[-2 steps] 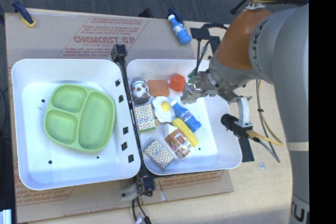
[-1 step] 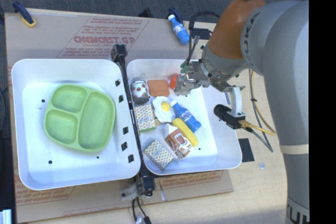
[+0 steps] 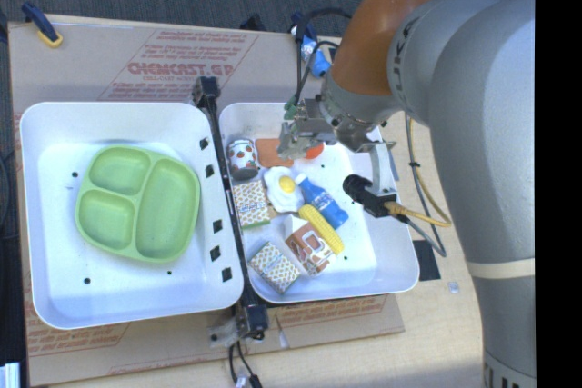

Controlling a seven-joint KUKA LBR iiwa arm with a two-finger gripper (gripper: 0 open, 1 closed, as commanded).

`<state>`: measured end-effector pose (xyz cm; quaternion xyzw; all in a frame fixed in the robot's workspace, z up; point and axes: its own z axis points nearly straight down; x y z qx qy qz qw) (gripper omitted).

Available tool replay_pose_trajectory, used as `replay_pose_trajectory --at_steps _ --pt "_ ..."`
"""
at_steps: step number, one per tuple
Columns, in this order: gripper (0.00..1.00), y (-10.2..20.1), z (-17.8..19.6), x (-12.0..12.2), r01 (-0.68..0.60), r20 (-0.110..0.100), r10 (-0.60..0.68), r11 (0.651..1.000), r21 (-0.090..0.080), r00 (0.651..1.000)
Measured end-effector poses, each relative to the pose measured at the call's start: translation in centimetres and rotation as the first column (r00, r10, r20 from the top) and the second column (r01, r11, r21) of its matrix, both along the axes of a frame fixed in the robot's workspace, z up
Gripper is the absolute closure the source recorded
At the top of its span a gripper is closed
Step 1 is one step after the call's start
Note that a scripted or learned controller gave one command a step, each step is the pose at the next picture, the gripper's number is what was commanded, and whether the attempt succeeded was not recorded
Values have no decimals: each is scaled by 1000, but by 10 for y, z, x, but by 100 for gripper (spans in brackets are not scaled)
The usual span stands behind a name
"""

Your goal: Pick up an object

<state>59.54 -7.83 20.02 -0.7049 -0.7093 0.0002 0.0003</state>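
My gripper point(image 3: 296, 144) reaches down into the back of the right bin point(image 3: 391, 263), just above an orange-red object point(image 3: 270, 151) lying on the bin floor. Below it sit a fried-egg toy point(image 3: 284, 190), a blue item point(image 3: 324, 201) and a yellow banana-like piece point(image 3: 321, 228). A shiny round can point(image 3: 241, 157) stands at the bin's left wall. A patterned packet point(image 3: 251, 203), a checked box point(image 3: 274, 267) and a brown carton point(image 3: 308, 249) lie toward the front.
The left bin point(image 3: 45, 195) holds a green divided plate point(image 3: 138, 205). A black clip row point(image 3: 218, 195) runs between the bins. A black handle-like part point(image 3: 367, 195) with cables hangs at the right bin's right side. Cardboard point(image 3: 173, 59) lies behind the bins.
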Motion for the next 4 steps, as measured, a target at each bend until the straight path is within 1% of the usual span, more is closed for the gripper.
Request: replay_pose_trajectory --at_steps 1,2,3,4 --pt "100 -10 17 -40 2 -2 -2 1000 1 1000" --pt "100 32 48 -95 1 -2 -1 1000 1 1000" --pt "100 -31 -54 -120 1 -4 -1 1000 0 1000" --pt "100 -31 -43 -119 -6 -4 6 1000 0 1000"
